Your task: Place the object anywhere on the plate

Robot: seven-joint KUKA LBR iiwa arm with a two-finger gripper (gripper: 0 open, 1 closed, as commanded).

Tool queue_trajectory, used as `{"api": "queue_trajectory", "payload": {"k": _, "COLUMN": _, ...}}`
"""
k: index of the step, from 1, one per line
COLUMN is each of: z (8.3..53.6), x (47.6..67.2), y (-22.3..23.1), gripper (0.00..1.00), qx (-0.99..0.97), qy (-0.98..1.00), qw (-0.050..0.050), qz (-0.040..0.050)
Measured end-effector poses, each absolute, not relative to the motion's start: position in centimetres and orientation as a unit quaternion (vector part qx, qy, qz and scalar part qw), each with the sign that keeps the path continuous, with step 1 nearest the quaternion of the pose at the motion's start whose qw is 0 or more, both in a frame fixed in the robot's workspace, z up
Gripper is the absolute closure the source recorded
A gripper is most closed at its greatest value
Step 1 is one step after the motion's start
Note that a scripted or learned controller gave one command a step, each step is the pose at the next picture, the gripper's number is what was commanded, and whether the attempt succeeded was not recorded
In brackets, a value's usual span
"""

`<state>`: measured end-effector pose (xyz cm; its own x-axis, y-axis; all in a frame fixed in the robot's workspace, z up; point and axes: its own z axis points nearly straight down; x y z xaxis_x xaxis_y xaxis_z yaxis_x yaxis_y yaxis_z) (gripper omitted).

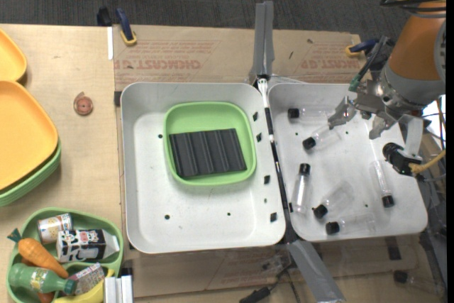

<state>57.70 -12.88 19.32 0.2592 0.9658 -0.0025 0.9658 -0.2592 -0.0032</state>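
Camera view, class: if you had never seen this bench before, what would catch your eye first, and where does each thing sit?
First comes the green plate in the left bin, with a dark ribbed slab lying on it. Next, the right bin holds scattered clear vials with black caps, and the gripper hangs over that bin's far right part. Orange plates are stacked at the bench's left edge.

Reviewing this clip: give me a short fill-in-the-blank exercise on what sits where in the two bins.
1. The green plate lies in the ____ bin of the camera view.
2. On the plate rests a dark ____ ribbed mat.
3. The clear tubes with black caps lie scattered in the ____ bin.
4. The gripper is over the ____ bin.

Missing words: left; grey; right; right
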Motion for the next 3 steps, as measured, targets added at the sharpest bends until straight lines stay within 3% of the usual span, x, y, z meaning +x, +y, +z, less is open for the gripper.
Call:
{"api": "queue_trajectory", "payload": {"k": 1, "z": 19.0, "x": 56.7, "y": -9.1, "gripper": 0.00, "qx": -0.858, "qy": -0.513, "qw": 0.001, "qz": 0.0026}}
{"api": "queue_trajectory", "payload": {"k": 2, "z": 19.0, "x": 57.7, "y": -1.8, "gripper": 0.00, "qx": -0.953, "qy": -0.303, "qw": 0.000, "qz": 0.0030}}
{"api": "queue_trajectory", "payload": {"k": 3, "z": 21.8, "x": 54.5, "y": 5.7, "gripper": 0.00, "qx": -0.974, "qy": -0.225, "qw": 0.000, "qz": 0.0026}}
